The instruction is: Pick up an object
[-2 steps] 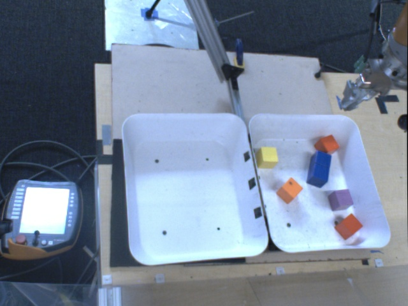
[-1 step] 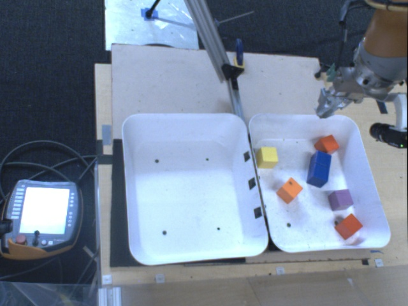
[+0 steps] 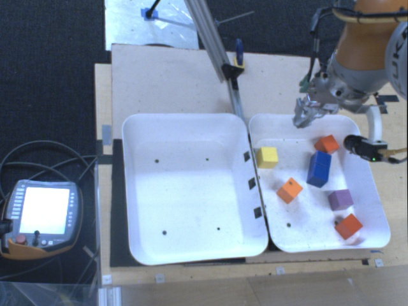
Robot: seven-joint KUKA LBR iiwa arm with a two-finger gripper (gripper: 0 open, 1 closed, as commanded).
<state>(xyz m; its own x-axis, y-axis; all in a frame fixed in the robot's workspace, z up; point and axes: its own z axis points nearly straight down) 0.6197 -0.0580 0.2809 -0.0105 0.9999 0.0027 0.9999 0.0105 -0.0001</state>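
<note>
Camera view: jaws (image 3: 308,116), grip state unclear, hover over the right bin (image 3: 382,234) near a red-orange block (image 3: 326,144).

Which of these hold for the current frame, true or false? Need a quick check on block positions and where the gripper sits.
1. All blocks lie in the right bin. True.
2. The gripper is above the left bin. False: it hangs over the right bin's far edge.
3. The blue block stands between the yellow block and the purple block. True.
4. The gripper holds the yellow block. False: that block rests on the bin floor, apart from the gripper.
5. The purple block touches the blue block. False: a gap separates them.
</note>
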